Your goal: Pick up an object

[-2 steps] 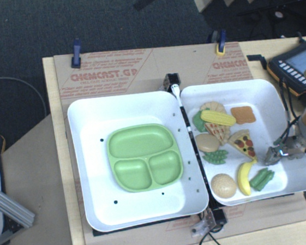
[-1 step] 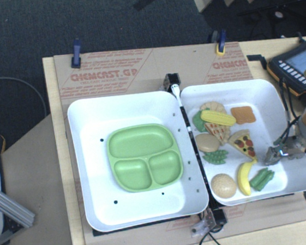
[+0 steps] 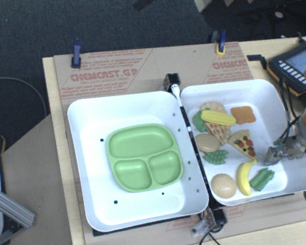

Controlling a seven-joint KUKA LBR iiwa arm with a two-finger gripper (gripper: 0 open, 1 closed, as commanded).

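My gripper [image 3: 270, 156] low in right bin [image 3: 273, 95], nothing between fingers; whether spread or closed, cannot tell. Green toy [image 3: 261, 178] just below-left, banana [image 3: 243, 179] beyond. Pick not yet made; grasp, lift remain.

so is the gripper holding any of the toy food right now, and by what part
Nothing is held. The grey two-finger gripper sits low over bare floor of the right white bin, above the green toy vegetable and right of the pizza slice, with nothing between its fingers.
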